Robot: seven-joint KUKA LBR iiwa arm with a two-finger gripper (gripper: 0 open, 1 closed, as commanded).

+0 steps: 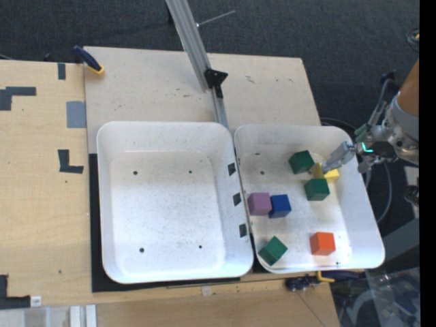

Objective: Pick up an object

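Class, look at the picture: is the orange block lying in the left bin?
No. The orange block lies in the right bin, near its front corner, along with the other blocks.

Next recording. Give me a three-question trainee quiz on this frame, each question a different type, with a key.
1. Multiple choice: which bin holds the blocks? A) the left bin B) the right bin C) both
2. True or false: the purple block and the blue block sit side by side, touching.
3. Fill in: the gripper is at the ______ block, between two green blocks.

Key: 1 B. 2 True. 3 yellow. Also in that bin: an orange block and a third green block, near the front edge.
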